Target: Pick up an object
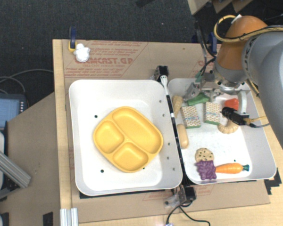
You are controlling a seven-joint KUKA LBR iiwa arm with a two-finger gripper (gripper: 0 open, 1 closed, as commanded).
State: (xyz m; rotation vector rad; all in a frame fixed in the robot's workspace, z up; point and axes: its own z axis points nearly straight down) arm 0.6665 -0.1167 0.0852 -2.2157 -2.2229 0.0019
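Camera view: arm reaches in from right, gripper [212, 92] low over the back of the right bin [259, 166], wrist blocking the tips, so can't tell its state or whether anything is caught. Candidate objects all sit in this bin: two small patterned boxes [192, 117] just below the gripper, a red piece [231, 102] and a tan pastry-like item [228, 127] beside them, a hotdog bun [182, 135] along the left wall, then cookie [204, 154], purple grapes [206, 169] and carrot [232, 168] near the front. Left bin [80, 126] carries a yellow divided tray [127, 138], likely the drop spot. Judging by position, the boxes look like the target.
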